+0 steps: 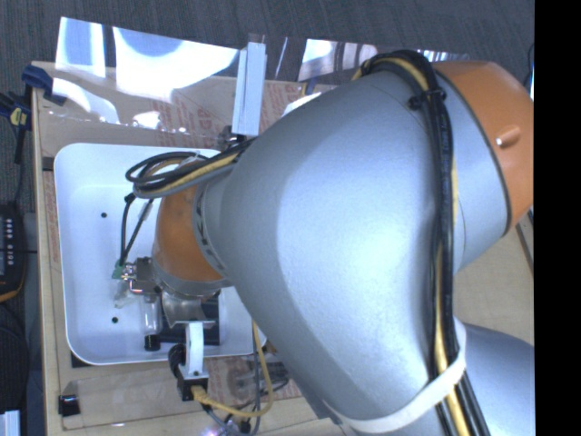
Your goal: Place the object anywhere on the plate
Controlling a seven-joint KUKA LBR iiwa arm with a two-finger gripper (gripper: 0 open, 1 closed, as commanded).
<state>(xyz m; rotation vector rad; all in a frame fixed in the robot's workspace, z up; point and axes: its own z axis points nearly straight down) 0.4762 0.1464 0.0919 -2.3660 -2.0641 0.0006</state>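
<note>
Dark carpet surrounds my pale wooden worktop [136,402], which carries a shallow white bin [82,243] with smooth, glossy walls and rounded corners. The grey arm [363,243], a matte, bulbous casting with an orange band [177,234] and black and yellow cables, covers most of the scene, and the hand [177,325] hangs low over the near end of the left bin. I cannot tell how it is set, or whether it has hold of anything. The object and plate are hidden from me (presumably under the arm), so I judge nothing confirmed as placed.
</note>
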